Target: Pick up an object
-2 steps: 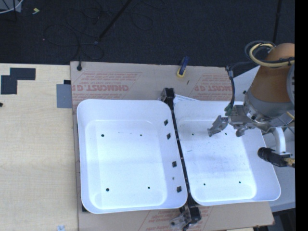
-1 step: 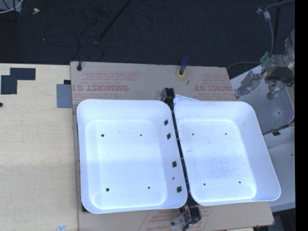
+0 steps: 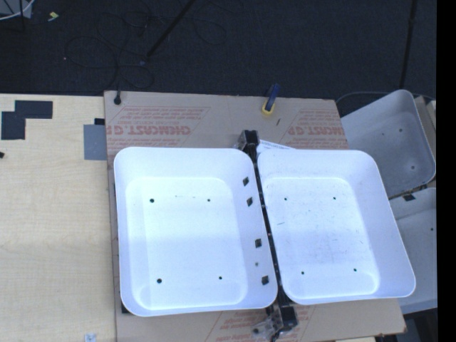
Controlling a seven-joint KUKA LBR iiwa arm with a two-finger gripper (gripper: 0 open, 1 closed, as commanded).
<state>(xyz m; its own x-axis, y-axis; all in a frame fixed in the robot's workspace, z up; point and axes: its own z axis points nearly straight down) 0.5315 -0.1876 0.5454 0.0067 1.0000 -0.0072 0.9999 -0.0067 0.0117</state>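
Two shallow white bins sit side by side on a brown board. The left bin (image 3: 132, 212) has a bare white floor marked by a few small dark dots. The right bin (image 3: 388, 226) has the same dotted floor with faint scuff marks. No loose object lies on either floor.
A row of black clips (image 3: 258, 242) joins the bins along their shared edge. A blue and yellow clamp (image 3: 270, 100) stands at the board's far edge (image 3: 178, 123). A grey metal tray (image 3: 399, 141) leans at the right. The pale wooden bench top (image 3: 50, 212) stretches to the left.
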